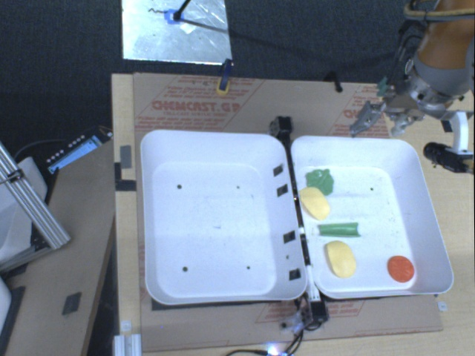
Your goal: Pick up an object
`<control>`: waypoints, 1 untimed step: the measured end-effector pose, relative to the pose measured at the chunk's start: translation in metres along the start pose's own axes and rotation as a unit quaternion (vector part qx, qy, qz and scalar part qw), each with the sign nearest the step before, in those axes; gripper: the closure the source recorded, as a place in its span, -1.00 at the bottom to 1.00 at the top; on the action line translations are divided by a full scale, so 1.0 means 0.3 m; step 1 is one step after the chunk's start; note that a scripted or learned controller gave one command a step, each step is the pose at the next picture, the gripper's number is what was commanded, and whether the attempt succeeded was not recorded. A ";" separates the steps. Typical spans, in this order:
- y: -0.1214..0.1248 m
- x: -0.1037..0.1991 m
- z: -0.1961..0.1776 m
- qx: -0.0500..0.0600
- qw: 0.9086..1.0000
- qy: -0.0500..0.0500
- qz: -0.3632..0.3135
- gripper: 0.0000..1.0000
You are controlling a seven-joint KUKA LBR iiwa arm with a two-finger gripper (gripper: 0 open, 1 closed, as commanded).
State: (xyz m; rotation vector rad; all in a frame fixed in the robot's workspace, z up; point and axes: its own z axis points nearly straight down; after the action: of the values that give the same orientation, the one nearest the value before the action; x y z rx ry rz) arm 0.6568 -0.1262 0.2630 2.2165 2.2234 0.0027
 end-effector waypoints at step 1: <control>-0.001 0.264 0.277 0.004 1.000 0.002 -0.004 -1.00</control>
State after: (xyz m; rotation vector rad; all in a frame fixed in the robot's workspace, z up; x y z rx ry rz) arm 0.6564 -0.0470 0.1797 2.2131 2.2374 -0.0011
